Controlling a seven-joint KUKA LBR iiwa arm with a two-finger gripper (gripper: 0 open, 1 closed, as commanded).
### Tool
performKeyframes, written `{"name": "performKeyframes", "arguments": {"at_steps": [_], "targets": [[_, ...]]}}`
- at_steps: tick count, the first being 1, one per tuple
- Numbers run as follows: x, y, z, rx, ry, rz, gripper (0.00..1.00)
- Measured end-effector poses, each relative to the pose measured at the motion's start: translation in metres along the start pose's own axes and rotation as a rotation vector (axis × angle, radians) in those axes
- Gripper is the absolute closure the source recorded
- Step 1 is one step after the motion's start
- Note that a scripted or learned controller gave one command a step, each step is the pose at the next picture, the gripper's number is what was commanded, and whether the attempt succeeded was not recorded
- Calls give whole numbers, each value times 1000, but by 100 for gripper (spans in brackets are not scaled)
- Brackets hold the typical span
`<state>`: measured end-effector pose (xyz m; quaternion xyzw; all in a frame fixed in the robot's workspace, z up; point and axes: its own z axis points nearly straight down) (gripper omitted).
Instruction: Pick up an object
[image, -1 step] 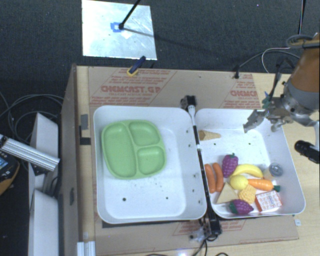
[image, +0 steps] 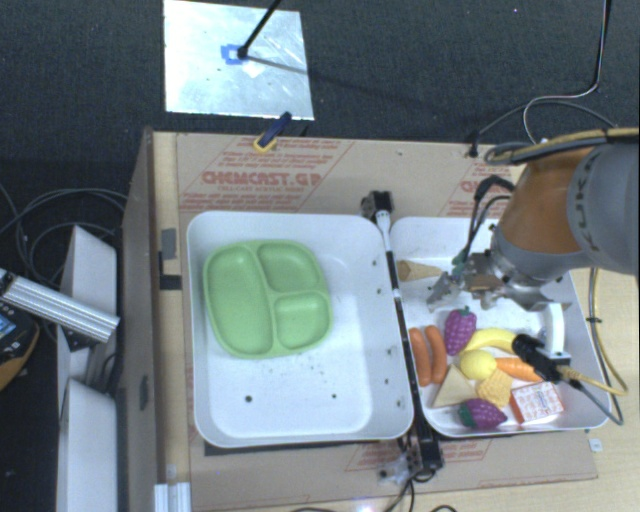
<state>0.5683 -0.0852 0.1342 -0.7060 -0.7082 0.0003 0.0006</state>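
The right bin (image: 420, 238) holds several toy foods. Among them are a purple grape bunch (image: 459, 327), a banana (image: 490, 340), two orange sausages (image: 430, 355), a yellow cheese wedge (image: 453, 389), a carrot (image: 518, 368), a second grape bunch (image: 482, 413), a red and white carton (image: 537, 402) and a tan wedge (image: 420, 270). My gripper (image: 466, 284) hangs low over the upper middle of this bin. It is just above the first grape bunch and to the right of the tan wedge. The wrist hides its tips.
In the left bin (image: 215, 400) lies a green divided plate (image: 268, 297). A raised divider (image: 398, 310) separates the two bins. The orange-banded arm (image: 560, 215) covers the right bin's far right corner. Cables (image: 590, 380) trail over its right rim.
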Motion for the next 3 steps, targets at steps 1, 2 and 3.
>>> {"name": "performKeyframes", "arguments": {"at_steps": [1,2,3], "targets": [[-3,-28,50,-3,-2,2,0],[-2,-27,38,-7,-1,1,100],[45,-22,-51,-5,0,0,100]]}}
